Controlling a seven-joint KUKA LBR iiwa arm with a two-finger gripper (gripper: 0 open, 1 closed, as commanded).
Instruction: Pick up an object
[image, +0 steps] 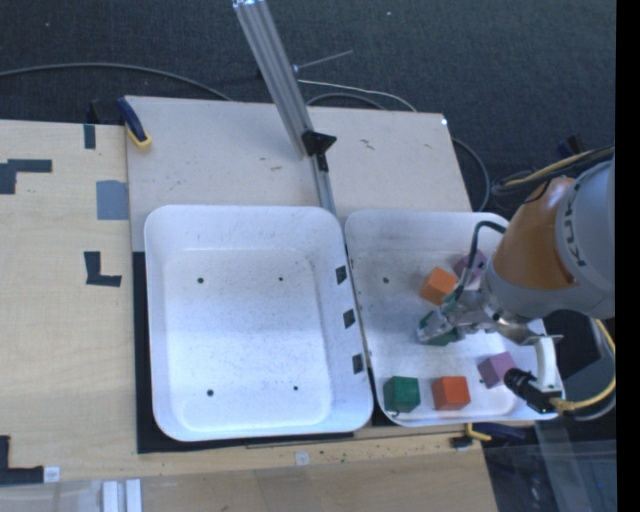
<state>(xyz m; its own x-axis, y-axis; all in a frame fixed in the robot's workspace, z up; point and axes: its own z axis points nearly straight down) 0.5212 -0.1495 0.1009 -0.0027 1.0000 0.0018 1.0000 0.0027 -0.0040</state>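
Observation:
My gripper (437, 328) is low in the right bin (385, 250), just below an orange block (437, 284). Its finger parts look dark green and grey, and blur hides their spacing. A green block (401, 392) and a second orange block (450, 392) lie along the bin's front wall. A purple block (494, 368) sits to their right, near the arm. Another pale purple piece (470, 266) peeks out behind the wrist.
The left bin (165, 300) stands beside the right one. A slanted metal post (280, 75) rises from the back of the bench above the bins' junction. Cables run behind the bench and at the right.

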